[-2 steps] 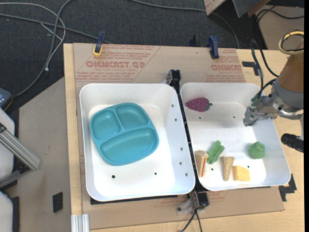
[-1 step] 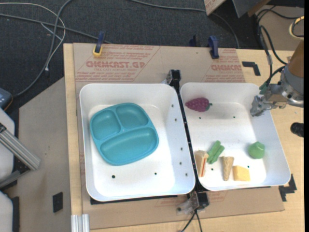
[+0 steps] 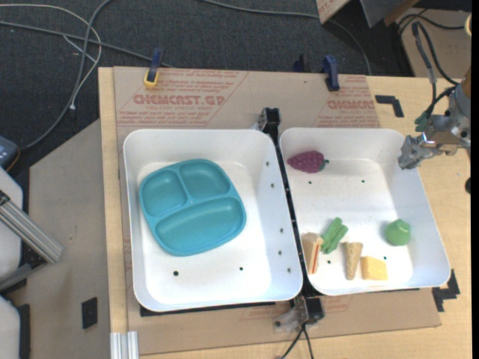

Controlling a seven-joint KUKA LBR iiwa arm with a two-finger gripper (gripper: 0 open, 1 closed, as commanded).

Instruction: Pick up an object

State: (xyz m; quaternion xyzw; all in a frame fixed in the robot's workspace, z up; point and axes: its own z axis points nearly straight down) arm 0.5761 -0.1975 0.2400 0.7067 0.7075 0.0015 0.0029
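My claw (image 3: 413, 155) sits at the right edge of the frame, over the upper right rim of the right bin (image 3: 374, 144); it looks small and grey from here, and I cannot tell how it is set, nor make out anything in it; my arm runs off the frame just above and to the right of it.

Nearest to me in that bin, lower right, lies a green round piece (image 3: 398, 232); left of it along the bottom are a yellow block (image 3: 374, 268), a tan cone (image 3: 352, 259) just beside the block, a green leafy piece (image 3: 333, 234) and a tan-and-orange wedge (image 3: 311, 251) by the bin's left wall; a purple bunch of grapes (image 3: 307, 161) rests apart from the rest, in the upper left of the bin.

Farther out, in the left half of the frame, the left bin (image 3: 142, 275) holds a teal divided plate (image 3: 193, 206); both bins stand on a brown board (image 3: 187, 96), with a yellow clamp (image 3: 154, 69) and a blue clamp (image 3: 330, 73) at its top edge.
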